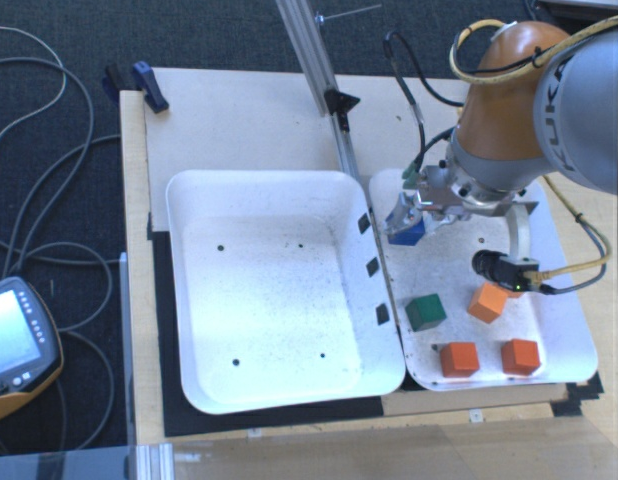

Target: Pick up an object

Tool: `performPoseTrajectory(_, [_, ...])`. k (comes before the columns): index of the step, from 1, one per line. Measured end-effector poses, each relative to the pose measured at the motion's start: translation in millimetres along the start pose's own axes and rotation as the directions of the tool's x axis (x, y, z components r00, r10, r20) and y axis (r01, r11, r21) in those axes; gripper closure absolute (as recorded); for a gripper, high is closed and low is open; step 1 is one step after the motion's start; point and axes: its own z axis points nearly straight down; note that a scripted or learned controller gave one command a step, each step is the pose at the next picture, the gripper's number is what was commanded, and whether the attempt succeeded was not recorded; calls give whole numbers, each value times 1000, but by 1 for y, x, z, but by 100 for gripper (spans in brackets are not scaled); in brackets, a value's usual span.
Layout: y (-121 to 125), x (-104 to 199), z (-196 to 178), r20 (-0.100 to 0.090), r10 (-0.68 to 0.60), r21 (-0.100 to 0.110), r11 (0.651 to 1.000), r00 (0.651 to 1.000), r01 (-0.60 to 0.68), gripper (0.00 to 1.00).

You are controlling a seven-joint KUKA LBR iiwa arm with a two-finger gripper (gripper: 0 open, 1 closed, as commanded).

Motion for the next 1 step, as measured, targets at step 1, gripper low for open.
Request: performPoseTrajectory(1, [11, 52, 10, 2, 1, -5, 1000, 1000, -1, 100])
